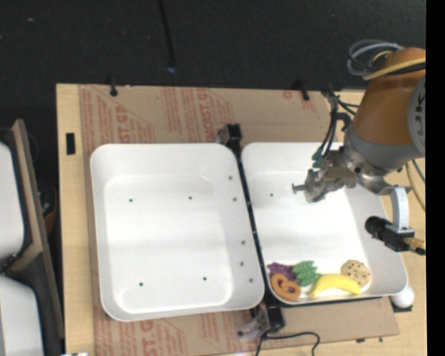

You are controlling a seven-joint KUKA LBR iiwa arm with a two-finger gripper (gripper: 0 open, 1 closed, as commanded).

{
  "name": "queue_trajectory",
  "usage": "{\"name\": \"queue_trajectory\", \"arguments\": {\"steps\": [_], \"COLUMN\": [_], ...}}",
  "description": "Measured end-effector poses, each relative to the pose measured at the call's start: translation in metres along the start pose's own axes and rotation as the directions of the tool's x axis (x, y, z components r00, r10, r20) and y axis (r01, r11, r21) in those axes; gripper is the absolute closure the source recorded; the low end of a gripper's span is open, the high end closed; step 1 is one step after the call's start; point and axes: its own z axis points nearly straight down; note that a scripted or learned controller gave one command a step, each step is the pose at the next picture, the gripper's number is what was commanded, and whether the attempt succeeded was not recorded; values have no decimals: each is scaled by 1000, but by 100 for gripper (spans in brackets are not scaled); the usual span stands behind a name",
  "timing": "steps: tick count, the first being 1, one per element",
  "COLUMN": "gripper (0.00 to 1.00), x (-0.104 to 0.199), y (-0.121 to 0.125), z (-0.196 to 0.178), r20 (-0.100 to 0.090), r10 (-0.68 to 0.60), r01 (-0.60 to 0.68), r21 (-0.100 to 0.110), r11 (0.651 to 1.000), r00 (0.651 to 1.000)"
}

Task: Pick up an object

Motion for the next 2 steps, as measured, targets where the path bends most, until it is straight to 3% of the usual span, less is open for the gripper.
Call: {"name": "queue_trajectory", "arguments": {"steps": [2], "gripper": [100], "x": [100], "y": [10], "z": [16], "r20": [0], "r10": [0], "r01": [0], "r21": [1], "r11": [1000], "r00": [1000]}}
